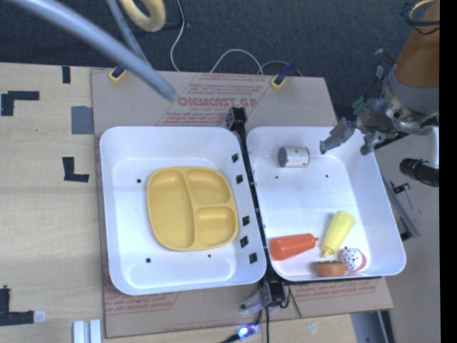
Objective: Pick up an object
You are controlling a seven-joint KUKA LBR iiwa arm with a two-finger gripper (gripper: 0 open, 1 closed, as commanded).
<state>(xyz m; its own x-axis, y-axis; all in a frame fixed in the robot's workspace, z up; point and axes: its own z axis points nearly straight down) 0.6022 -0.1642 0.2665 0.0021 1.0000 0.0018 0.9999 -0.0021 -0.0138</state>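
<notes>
The right bin (371, 191) holds a small grey cylinder (293, 156) near its far edge. Toward its near right corner lie an orange carrot-shaped toy (293, 245), a yellow bottle (337, 233), a white ball with red specks (353, 259) and a small brown-orange piece (330, 268). My gripper (350, 143) hangs over the far right corner of this bin, to the right of the grey cylinder and apart from it. Its two fingers are spread open with nothing between them.
A yellow divided plate (193, 207) lies in the left bin (118, 213). A black divider (246, 191) runs between the bins. A grey pole (86, 31) and a yellow loop (139, 2) cross the far left, above the bench.
</notes>
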